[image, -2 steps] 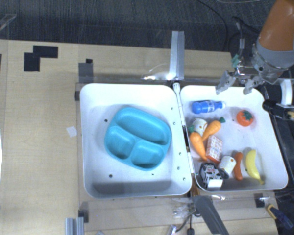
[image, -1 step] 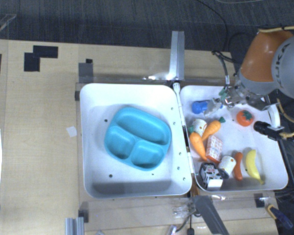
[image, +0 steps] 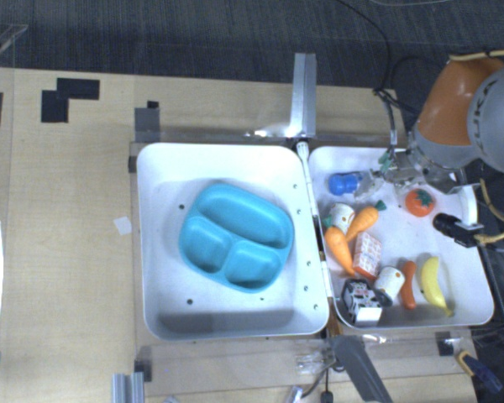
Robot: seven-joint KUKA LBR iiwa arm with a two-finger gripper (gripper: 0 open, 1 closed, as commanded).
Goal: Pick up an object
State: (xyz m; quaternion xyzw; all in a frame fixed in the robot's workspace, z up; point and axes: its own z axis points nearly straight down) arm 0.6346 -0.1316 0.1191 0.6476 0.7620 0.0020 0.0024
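Note:
My gripper [image: 390,173] hangs low over the back of the right bin [image: 484,309], reaching in from the right. Just left of it lies a blue cylinder [image: 344,183], and just right of it an orange-red tomato [image: 418,202]. In front of it are two orange carrots [image: 363,220] [image: 338,248], a red and white packet [image: 367,254], a white cup [image: 391,280], a red sausage [image: 408,285], a yellow banana [image: 436,283] and a black and white item [image: 361,300]. Nothing visibly hangs from the gripper.
The left bin [image: 155,309] holds a blue divided plate [image: 235,236]. A metal post [image: 304,99] rises behind the wall between the two bins. The arm's orange band [image: 454,99] stands above the right bin's back right corner.

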